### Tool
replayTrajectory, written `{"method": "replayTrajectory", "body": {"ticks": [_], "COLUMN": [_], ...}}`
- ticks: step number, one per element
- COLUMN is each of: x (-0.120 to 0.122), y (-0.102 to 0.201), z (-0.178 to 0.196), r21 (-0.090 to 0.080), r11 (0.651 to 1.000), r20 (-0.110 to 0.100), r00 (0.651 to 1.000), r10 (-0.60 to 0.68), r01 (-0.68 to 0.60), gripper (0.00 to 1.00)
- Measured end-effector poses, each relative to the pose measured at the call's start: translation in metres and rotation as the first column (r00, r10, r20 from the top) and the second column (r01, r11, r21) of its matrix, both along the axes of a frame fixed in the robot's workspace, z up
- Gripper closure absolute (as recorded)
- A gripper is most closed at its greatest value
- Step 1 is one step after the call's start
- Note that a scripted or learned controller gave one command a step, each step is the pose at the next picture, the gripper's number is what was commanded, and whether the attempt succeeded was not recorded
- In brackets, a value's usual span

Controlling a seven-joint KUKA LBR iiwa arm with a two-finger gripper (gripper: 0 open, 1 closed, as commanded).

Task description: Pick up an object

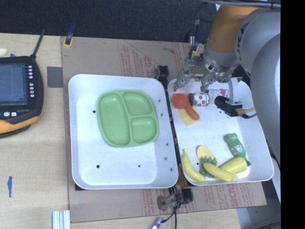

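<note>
The hand (193, 82) hangs low over the far edge of the right bin (255, 142), its fingers spread apart with nothing between them. Just below it lie a red tomato (179, 100), a small printed can (200, 99) and a yellow slice (189, 118). Bananas (209, 170) and a green bottle (235, 145) sit by the bin's near edge. A green divided plate (127, 117) rests in the left bin (86, 166).

Bench (38, 151): two white bins (81, 128), pendant (19, 94)
</note>
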State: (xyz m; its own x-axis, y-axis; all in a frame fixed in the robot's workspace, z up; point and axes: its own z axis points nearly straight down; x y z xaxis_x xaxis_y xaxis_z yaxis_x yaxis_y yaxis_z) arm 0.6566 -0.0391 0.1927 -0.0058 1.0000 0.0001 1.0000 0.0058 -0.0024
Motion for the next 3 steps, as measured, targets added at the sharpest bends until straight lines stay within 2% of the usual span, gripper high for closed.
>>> {"method": "replayTrajectory", "body": {"ticks": [1,3], "x": [-0.0022,0.0038], "y": [-0.0485,-0.0563], "z": [-0.0703,-0.0802], "r21": [-0.002,-0.002], "r11": [1.0,1.0], "r20": [0.008,0.019], "r00": [1.0,1.0], "r10": [0.0,0.0], "r01": [0.001,0.0], "gripper": [0.0,0.0]}}
